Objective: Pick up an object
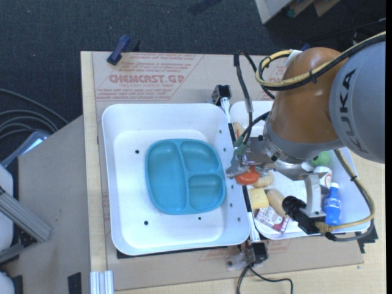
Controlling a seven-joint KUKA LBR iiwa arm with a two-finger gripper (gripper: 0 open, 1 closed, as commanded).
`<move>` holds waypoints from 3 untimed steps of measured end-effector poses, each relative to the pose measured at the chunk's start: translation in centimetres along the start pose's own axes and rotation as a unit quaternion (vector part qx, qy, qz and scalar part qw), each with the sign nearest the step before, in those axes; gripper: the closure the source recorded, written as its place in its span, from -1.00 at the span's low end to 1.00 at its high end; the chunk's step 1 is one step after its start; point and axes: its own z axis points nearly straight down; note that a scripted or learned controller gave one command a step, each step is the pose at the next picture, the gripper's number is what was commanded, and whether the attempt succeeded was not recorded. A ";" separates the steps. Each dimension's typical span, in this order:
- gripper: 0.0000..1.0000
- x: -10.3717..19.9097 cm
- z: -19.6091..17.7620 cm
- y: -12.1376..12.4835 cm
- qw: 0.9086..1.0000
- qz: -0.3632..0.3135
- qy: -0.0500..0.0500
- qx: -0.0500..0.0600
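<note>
Camera view is showing me the pincer (240, 168) hovering over a red rounded object (248, 177), grip state unclear to me.

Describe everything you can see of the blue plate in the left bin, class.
The blue plate is a light blue divided tray, probably plastic, with rounded corners and three compartments: one large, two smaller. It lies flat and right way up on the floor of the left bin, turned slightly askew, nearer the bin's right wall. Nothing rests on it, and the gripper is beside its right edge.
</note>
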 end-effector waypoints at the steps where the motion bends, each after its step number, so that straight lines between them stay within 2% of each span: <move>1: 1.00 9.0 5.4 8.0 1.000 0.000 0.000 0.000; 2: 1.00 14.8 -1.1 7.8 1.000 0.000 0.000 0.000; 3: 1.00 17.5 0.1 15.9 1.000 0.000 0.000 0.000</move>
